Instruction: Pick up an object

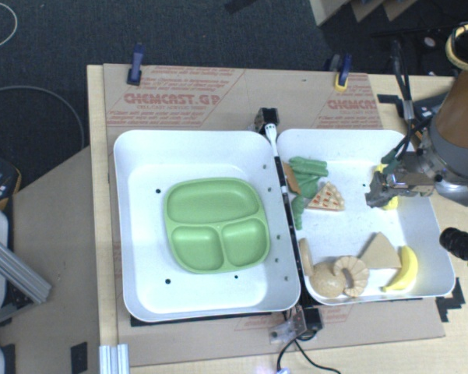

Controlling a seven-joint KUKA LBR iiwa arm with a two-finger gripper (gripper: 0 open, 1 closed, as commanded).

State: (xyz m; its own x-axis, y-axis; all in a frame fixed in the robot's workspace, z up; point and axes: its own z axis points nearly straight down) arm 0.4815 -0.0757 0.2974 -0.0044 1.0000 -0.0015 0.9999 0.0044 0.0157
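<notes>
The right bin (420,209) holds several toy foods. A green bean pod (307,166) lies at its far left, with a pizza slice (325,199) just below it. A tan wedge (379,252), a yellow banana (406,270) and a round tan bun (341,276) sit along the near side. My gripper (380,192) is low over the right part of this bin, reaching in from the right. A small yellow object (389,202) peeks out right beneath it, mostly hidden. Whether it is gripped is unclear.
The left bin (140,232) holds a green divided plate (216,224). A black divider (280,185) runs between the bins. Blue and yellow clamps (135,65) hold the board at the back. The arm's grey body (459,139) covers the right bin's far right corner.
</notes>
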